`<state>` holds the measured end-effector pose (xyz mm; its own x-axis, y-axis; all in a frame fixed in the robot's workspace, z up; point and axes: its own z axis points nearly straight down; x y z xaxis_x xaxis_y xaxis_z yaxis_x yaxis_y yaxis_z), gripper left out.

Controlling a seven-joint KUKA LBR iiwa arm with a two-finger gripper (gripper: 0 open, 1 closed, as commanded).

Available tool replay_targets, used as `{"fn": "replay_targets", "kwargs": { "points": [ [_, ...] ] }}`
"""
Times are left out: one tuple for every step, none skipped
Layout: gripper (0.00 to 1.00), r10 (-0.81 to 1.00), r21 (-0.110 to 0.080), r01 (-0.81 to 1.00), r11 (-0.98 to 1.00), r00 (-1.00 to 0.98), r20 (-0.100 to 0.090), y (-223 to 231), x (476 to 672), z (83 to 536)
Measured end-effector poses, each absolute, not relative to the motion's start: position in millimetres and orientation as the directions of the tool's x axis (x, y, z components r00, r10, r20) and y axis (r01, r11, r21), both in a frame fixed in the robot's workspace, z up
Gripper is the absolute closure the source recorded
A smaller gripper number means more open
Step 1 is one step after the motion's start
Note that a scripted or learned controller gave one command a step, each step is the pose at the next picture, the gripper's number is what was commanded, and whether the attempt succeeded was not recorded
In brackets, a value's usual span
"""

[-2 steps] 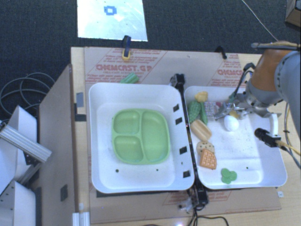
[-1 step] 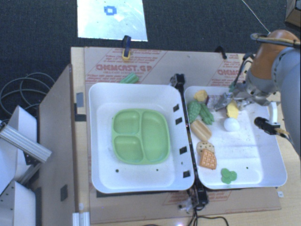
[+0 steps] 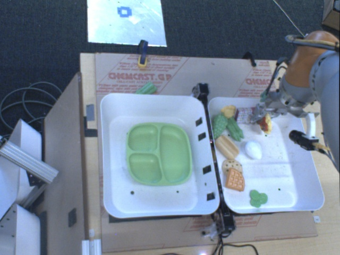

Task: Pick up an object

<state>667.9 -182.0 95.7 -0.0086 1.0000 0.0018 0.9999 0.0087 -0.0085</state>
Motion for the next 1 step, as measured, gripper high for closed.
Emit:
{"fn": "replay_targets", "kwargs": {
  "points": [
    [1.0,1.0,0.008,1.0,0.011,-0.011,0.002,-92.1,670.6,181.0]
  ]
}}
